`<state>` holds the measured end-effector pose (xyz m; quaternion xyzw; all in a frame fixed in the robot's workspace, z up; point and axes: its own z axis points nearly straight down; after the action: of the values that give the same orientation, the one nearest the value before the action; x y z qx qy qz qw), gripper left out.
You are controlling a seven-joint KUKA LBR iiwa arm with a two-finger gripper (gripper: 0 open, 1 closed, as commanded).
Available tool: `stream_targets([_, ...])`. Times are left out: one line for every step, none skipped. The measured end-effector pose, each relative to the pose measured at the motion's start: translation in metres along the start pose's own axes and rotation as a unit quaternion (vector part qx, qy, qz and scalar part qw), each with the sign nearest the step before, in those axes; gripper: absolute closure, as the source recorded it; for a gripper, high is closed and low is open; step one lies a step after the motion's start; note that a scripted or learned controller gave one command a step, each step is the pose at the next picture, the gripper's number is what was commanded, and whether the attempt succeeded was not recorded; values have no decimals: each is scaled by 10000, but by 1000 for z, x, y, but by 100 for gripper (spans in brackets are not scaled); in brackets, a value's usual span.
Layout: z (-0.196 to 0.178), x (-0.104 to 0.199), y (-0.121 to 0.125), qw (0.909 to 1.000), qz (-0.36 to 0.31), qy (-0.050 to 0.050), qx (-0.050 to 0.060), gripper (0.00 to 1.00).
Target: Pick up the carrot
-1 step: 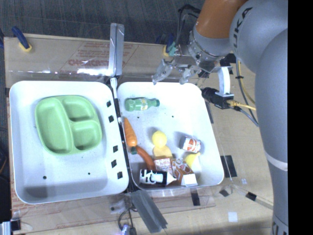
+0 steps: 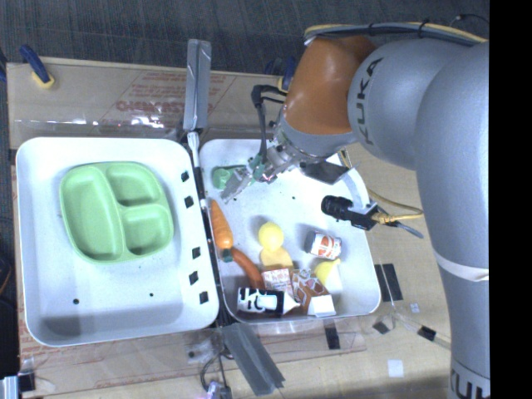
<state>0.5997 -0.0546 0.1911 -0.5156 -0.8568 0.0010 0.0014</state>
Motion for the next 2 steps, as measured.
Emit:
stream_targets([65, 14, -122, 9975, -703, 7, 0, 0])
stream_targets([99, -32, -82, 9998, -177, -8, -15, 0])
